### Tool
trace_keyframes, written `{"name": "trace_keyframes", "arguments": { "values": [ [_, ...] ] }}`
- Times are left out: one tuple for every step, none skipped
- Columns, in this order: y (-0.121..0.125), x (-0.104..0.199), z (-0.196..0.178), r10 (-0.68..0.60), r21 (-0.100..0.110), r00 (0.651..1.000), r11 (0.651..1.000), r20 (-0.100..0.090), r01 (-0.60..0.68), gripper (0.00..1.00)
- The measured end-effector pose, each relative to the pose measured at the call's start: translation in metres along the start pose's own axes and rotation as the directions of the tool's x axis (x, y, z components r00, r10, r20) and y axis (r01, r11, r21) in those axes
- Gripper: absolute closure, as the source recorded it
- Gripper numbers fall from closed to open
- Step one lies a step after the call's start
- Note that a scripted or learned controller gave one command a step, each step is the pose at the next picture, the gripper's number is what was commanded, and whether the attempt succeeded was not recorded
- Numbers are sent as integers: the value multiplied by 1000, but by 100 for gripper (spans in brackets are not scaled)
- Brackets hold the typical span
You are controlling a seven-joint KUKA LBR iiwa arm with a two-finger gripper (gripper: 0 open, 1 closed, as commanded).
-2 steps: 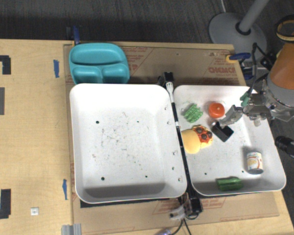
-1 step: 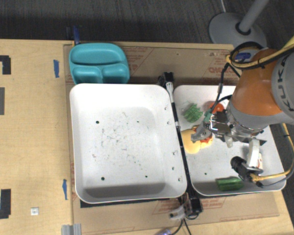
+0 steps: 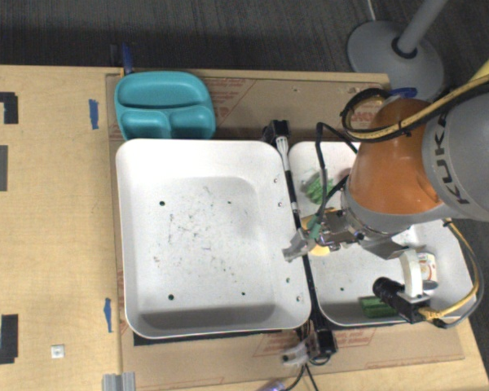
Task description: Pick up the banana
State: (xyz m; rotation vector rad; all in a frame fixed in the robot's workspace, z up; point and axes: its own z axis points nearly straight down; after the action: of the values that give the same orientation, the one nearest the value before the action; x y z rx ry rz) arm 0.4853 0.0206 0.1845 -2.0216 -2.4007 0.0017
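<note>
Arm [image 3: 407,165] reaches in over the right bin [image 3: 452,255], wrist low above that bin's left part, close to the divide between the two bins. Tool [image 3: 314,241] sits under the wrist at the right bin's left edge, beside the rim of the left bin [image 3: 204,235]. A sliver of yellow shows right at the tool, probably the banana [image 3: 319,248] (too little visible to be sure). Whether the tool is clenched, released, or gripping anything: cannot tell, the wrist hides it.

Green items [image 3: 314,187] lie above the tool in the right bin; another green piece [image 3: 373,305] near its lower edge. Teal tray [image 3: 165,104] sits on the tabletop [image 3: 49,218] behind the left bin.

Step in hand, by my reading: the grasp attempt at the banana. Next move calls for a straight lift, then a check that the yellow comes up with the tool.
</note>
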Motion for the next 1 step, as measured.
{"name": "trace_keyframes", "arguments": {
  "values": [
    [5,65,0,-102,-2,995,995,1,102,0]
  ]
}}
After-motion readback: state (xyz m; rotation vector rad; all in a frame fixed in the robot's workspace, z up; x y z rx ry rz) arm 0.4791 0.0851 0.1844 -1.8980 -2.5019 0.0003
